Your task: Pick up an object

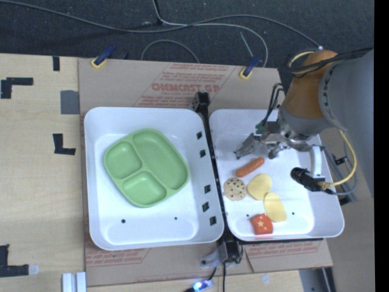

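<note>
Bench w/ 2 white bins: left bin (pixel 97 163) holds green tray (pixel 146 166); right bin (pixel 322 218) holds hot dog (pixel 250 166), cookie (pixel 234 189), w/ gripper (pixel 255 148) spread open just above hot dog, gripping nothing.

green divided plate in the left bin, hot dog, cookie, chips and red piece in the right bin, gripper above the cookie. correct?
Wrong on the gripper: the camera view shows it above the hot dog, not the cookie, which lies nearer the camera. The rest stands.
</note>
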Controlling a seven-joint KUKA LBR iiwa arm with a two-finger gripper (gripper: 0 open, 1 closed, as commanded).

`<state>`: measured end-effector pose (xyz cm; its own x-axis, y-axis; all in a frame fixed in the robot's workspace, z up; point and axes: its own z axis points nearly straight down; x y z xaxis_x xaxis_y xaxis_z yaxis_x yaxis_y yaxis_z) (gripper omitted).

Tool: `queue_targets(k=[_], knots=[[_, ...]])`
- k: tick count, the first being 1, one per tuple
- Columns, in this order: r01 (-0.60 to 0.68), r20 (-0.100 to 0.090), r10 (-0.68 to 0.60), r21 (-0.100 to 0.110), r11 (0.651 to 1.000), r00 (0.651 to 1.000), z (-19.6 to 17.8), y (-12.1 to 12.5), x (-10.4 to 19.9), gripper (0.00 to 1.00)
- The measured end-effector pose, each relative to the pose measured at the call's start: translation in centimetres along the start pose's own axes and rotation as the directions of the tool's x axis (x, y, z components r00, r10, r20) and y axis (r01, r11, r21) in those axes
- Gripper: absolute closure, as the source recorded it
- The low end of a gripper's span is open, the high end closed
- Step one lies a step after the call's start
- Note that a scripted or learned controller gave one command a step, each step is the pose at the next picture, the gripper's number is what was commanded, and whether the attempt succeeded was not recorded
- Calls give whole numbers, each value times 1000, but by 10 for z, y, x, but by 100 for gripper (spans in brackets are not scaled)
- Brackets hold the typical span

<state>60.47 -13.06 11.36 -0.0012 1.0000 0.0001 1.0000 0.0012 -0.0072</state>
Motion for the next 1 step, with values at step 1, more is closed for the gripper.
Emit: queue_targets(k=[1], knots=[[2, 0, -2, -4, 1000, 1000, -14, 1, 1, 100]])
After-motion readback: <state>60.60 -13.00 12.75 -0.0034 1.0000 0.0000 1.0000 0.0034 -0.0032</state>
